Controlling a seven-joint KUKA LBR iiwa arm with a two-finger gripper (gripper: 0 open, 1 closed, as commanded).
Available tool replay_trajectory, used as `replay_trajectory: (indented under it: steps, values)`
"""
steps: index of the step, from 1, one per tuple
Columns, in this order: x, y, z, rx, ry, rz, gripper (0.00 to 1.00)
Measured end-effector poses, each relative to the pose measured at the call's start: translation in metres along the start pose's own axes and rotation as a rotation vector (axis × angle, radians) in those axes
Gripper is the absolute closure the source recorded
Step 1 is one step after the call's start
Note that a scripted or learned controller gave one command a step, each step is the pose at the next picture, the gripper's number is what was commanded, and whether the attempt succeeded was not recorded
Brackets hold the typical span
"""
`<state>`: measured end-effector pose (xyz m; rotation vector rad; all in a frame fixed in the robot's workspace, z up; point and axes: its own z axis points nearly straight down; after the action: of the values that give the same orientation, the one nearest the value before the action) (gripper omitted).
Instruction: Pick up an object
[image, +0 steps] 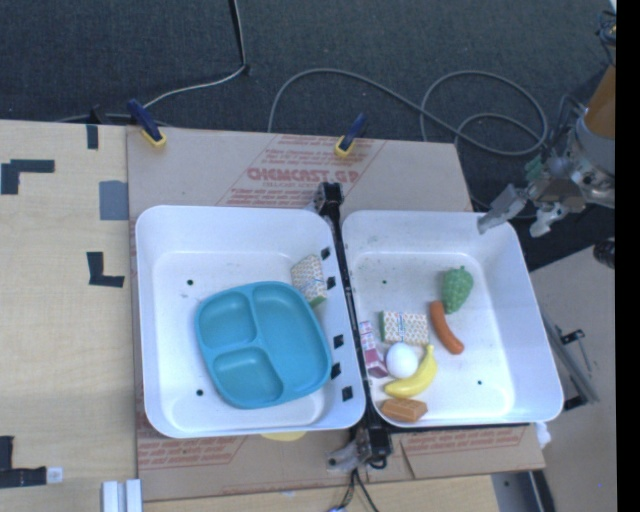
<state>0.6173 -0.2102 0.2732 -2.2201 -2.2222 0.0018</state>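
My gripper (521, 213) hovers over the far right corner of the right bin (520, 330). Its fingers stand apart, open, with nothing between them. Below it in that bin lie a green broccoli-like piece (457, 288), an orange carrot (446, 328), a patterned block (405, 326), a white egg (402, 358), a yellow banana (420, 377) and an orange piece (404, 409). A small reddish packet (373, 356) lies along the bin's left wall.
The left bin (165, 300) holds a blue divided plate (262, 343) and a small patterned block (311, 276) near the divider. Cables (480, 120) run across the dark floor behind the bins. Yellow clamps (349, 138) hold the cardboard.
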Motion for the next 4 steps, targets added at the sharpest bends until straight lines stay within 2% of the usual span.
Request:
replay_trajectory:
  steps: [1,2,3,4]
  values:
    - [-0.010,-0.001,0.108,0.002,0.001,0.001,0.00]
    - [0.032,-0.015,0.185,-0.001,0.000,-0.001,0.00]
    - [0.059,-0.052,0.186,-0.007,-0.003,0.000,0.00]
    - [0.058,-0.052,0.176,-0.008,-0.005,0.001,1.00]
